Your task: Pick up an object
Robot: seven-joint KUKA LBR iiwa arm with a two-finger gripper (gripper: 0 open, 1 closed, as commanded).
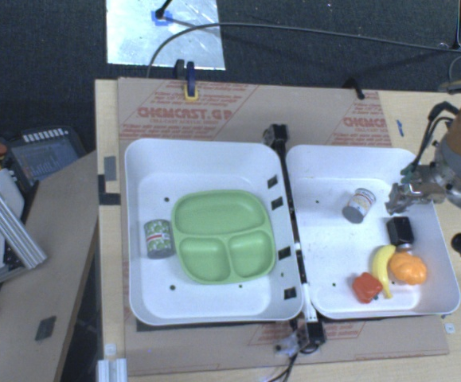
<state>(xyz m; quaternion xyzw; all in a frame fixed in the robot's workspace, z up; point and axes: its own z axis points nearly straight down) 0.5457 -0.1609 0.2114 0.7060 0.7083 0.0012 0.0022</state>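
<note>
In the right bin (pixel 326 301) a small silver can (pixel 360 205) lies on its side near the middle. A black block (pixel 400 231) sits toward the right wall. Below it are a yellow banana (pixel 383 267), an orange fruit (pixel 409 270) and a red object (pixel 366 287), close together at the front right. My gripper (pixel 401 194) hangs over the right bin's right side, just right of the silver can and above the black block. I see nothing held in it.
The left bin (pixel 138 181) holds a green divided plate (pixel 220 235) and a small green-labelled can (pixel 158 238) at its left. A black divider (pixel 286 213) runs between the bins. Cables cross the floor behind the bench.
</note>
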